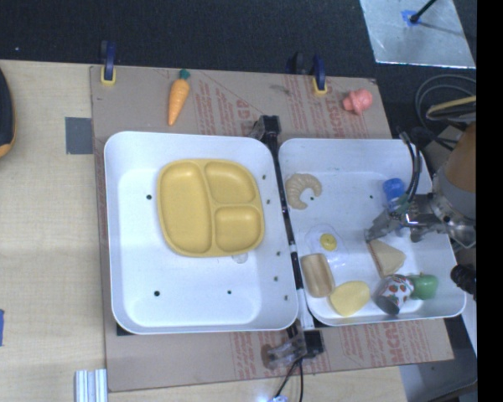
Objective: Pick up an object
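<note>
My gripper (391, 223) hangs over the right side of the right bin (352, 153), reaching in from the right edge. It sits just below a small blue object (393, 188) and just above a tan wedge (386, 257). Nothing is visibly held in it. Also in this bin lie a pale croissant (303, 188), a small yellow disc (328, 242), a tan bread slice (317, 274), a yellow lump (350, 297), a spotted grey and red object (394, 292) and a green piece (425, 286).
The left bin (134, 300) holds a yellow divided plate (210, 205). Outside the bins, a toy carrot (178, 97) and a pink object (358, 100) lie on the cardboard at the back. Clamps hold the board's far edge. Cables run at the right.
</note>
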{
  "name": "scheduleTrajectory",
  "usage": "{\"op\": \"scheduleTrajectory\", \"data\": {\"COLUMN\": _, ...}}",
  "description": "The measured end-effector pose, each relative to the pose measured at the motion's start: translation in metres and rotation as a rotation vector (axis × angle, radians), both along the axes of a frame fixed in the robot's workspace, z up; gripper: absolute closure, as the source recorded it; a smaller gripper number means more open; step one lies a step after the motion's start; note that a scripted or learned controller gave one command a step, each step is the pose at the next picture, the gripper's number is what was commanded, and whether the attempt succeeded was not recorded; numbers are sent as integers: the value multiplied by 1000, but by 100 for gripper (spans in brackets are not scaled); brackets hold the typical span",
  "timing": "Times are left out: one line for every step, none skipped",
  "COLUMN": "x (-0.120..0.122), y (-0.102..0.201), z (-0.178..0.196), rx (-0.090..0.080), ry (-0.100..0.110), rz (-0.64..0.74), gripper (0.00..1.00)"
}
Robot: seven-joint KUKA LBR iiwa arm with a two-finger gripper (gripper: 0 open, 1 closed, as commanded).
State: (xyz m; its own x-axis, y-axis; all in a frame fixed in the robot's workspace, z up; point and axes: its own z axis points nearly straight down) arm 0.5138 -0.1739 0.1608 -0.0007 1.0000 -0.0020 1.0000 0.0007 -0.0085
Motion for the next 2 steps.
{"op": "scheduleTrajectory", "data": {"x": -30, "y": -20, "z": -73, "rx": 4, "ry": 3, "rz": 1, "gripper": 0}}
{"op": "scheduleTrajectory", "data": {"x": -27, "y": -21, "z": -58, "rx": 0, "ry": -7, "rz": 5, "gripper": 100}}
